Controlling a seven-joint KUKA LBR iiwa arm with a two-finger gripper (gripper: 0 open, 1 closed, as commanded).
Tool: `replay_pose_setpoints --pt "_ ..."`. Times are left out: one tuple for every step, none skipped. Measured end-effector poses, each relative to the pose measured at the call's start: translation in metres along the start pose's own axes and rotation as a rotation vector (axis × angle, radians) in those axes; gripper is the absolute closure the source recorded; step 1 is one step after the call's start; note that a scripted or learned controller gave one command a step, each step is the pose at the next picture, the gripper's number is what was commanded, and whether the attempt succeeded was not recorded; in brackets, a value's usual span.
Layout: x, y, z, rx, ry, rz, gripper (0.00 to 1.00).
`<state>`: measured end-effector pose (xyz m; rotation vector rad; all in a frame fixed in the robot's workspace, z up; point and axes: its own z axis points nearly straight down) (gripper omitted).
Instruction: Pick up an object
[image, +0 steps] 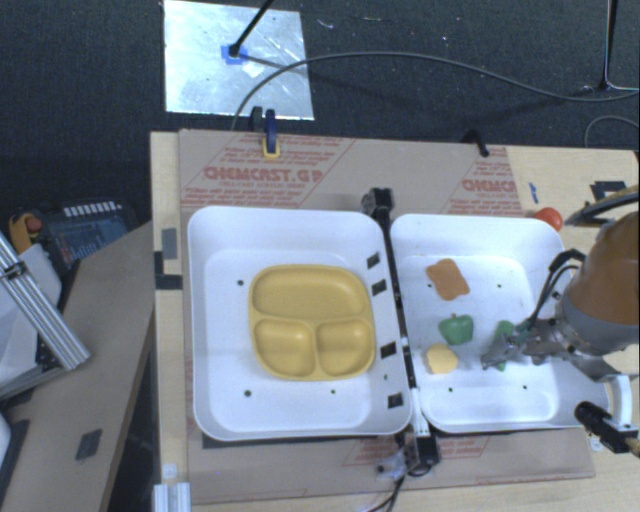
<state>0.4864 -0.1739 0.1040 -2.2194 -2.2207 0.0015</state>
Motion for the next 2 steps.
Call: replay_pose_setpoints --pt "0.0 0.002 -0.013 -0.005 -0.002 -0.002 1.0" --pt "-0.007 0.0 -0.059 -0.007 -0.003 0.0 1.0"
